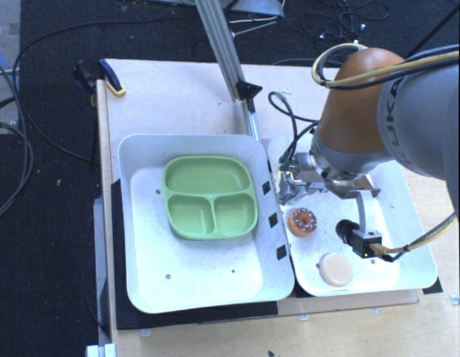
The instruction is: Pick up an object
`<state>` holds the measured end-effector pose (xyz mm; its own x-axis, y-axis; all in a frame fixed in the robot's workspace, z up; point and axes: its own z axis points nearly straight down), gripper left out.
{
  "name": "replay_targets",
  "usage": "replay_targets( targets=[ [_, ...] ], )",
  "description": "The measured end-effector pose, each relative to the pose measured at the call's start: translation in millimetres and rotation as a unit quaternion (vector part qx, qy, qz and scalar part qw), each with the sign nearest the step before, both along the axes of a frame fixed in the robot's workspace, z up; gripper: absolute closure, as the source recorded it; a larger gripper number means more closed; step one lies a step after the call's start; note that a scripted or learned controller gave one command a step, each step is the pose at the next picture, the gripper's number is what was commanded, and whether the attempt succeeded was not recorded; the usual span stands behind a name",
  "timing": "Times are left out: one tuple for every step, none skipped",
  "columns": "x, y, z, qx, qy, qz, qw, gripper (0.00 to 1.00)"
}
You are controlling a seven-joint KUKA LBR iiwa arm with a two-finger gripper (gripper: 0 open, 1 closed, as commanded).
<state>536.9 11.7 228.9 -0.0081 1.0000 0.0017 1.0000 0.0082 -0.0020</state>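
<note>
The gripper hangs right of centre, over the right bin's left edge beside the ridge where the bins meet; from here I cannot tell its grip. Just below it lies a sprinkled doughnut, near that inner wall, with a pale round disc lower right toward the front rim. The left bin holds a green divided tray up high, with bare white floor along its lower edge.
</note>
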Motion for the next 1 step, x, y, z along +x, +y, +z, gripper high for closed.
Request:
replay_targets(
  targets=[
    [0.5, 62.1, -2.3, 0.0004, 0.0, 0.0, 1.0, 1.0]
  ],
)
